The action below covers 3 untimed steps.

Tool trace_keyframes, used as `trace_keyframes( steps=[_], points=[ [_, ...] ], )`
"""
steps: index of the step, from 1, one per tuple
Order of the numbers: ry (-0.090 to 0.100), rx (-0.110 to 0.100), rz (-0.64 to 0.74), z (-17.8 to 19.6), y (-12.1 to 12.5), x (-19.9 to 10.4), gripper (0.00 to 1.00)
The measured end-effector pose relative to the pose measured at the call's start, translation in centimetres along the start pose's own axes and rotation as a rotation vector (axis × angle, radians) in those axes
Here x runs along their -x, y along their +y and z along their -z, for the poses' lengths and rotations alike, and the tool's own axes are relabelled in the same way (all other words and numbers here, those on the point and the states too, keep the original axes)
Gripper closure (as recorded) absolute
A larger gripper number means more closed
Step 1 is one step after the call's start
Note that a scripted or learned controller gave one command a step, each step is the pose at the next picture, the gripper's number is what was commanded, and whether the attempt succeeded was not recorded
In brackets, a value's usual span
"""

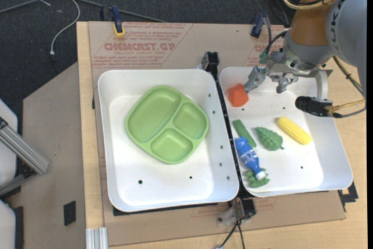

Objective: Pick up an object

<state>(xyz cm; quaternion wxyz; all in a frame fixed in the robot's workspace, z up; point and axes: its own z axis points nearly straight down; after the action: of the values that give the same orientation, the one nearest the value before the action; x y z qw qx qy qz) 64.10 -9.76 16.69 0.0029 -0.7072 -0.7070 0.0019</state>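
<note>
The right bin (326, 169) holds several small objects. A red-orange piece (237, 95) lies at its far left corner, with a green pickle (245, 132) and a blue bottle (248, 157) along the left wall below it. A green leafy piece (269, 139) and a yellow corn cob (294, 130) lie in the middle. My gripper (268, 82) hangs over the bin's far end, just right of the red-orange piece. It is open, with nothing between its fingers (254, 79).
In the left bin (116, 183) rests a green divided plate (167, 123). A small green item (259, 180) sits at the right bin's near left corner. The arm's black cable fitting (313, 105) hangs over the right bin's far right. Cardboard surrounds both bins.
</note>
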Motion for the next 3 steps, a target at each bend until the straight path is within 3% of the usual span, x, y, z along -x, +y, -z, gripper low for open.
trace_keyframes(
  steps=[1,2,3],
  points=[
    [0.001,-0.005,0.000,-6.5,-0.6,0.1,0.00],
    [0.000,0.001,0.000,-5.1,-0.3,0.1,1.00],
    [-0.002,0.011,0.000,1.1,-0.5,0.5,1.00]
  ],
)
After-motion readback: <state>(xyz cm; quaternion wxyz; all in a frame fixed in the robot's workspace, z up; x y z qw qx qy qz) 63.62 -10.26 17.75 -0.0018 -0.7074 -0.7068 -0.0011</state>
